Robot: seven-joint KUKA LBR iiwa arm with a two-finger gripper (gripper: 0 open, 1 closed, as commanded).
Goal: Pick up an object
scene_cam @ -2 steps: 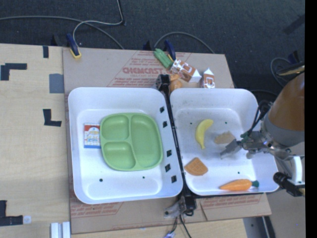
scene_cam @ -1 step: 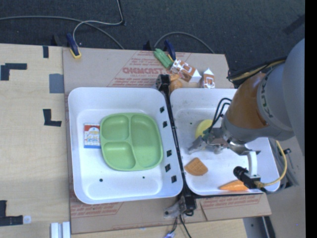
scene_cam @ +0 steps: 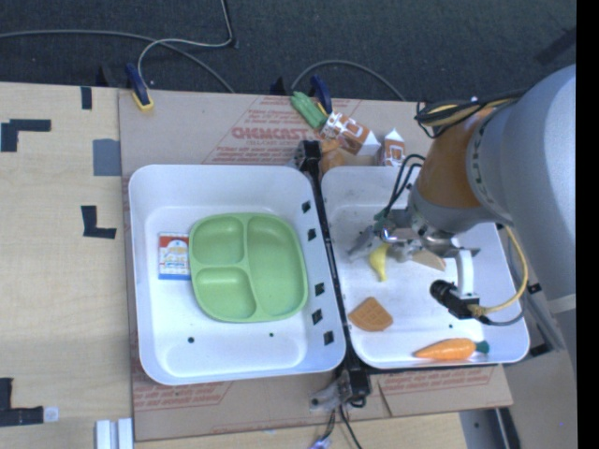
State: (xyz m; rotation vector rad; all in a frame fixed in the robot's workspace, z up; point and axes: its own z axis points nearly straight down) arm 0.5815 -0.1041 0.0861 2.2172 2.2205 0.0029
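The right bin [scene_cam: 487,251] holds a small yellow banana-like piece [scene_cam: 378,264], an orange cracker-shaped piece [scene_cam: 372,315] and a carrot [scene_cam: 449,349] near the front wall. My gripper [scene_cam: 379,244] hangs low over the bin's middle, just above the top end of the yellow piece. It is open: one grey finger [scene_cam: 359,244] points out to the left of the yellow piece and the other sits to its right. Nothing is lifted between them. The orange-banded wrist [scene_cam: 449,171] hides the bin floor behind the gripper.
The left bin [scene_cam: 150,325] holds a green divided plate [scene_cam: 248,265] and a small printed box [scene_cam: 173,255] beside it. Behind the bins, a green item [scene_cam: 309,108] and small cartons [scene_cam: 351,137] lie on the cardboard. A black divider [scene_cam: 323,251] separates the bins.
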